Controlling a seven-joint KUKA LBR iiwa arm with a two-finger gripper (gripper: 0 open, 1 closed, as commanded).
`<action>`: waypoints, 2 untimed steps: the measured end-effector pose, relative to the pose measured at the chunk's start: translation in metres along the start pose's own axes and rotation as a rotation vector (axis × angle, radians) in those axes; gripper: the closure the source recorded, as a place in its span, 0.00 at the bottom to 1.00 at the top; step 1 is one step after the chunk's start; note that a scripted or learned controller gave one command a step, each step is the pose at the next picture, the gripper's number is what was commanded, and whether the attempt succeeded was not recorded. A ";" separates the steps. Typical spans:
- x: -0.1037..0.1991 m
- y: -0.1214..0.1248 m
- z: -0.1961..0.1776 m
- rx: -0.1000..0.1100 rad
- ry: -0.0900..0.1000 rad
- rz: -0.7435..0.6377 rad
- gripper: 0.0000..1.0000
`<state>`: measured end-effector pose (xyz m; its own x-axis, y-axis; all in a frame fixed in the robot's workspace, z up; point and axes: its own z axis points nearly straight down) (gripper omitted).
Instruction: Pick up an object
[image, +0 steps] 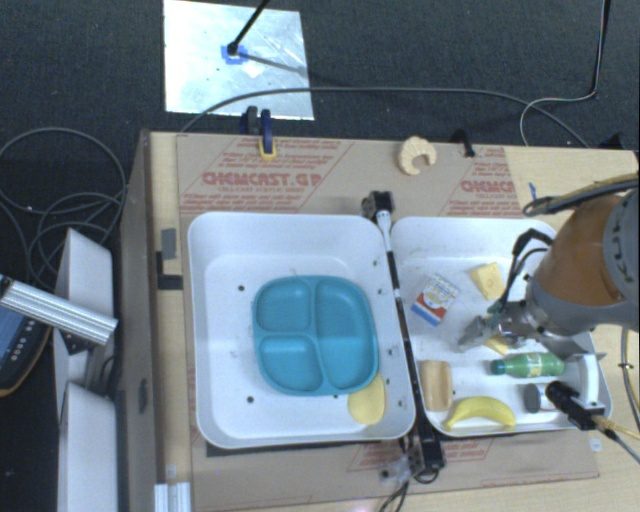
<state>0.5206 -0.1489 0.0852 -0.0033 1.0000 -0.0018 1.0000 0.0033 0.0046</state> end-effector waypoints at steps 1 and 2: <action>-0.036 0.071 0.000 0.001 0.000 -0.001 0.00; -0.008 0.132 -0.008 -0.001 0.001 -0.002 0.00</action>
<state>0.6523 -0.1567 0.0938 -0.0057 1.0000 -0.0010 1.0000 0.0057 0.0053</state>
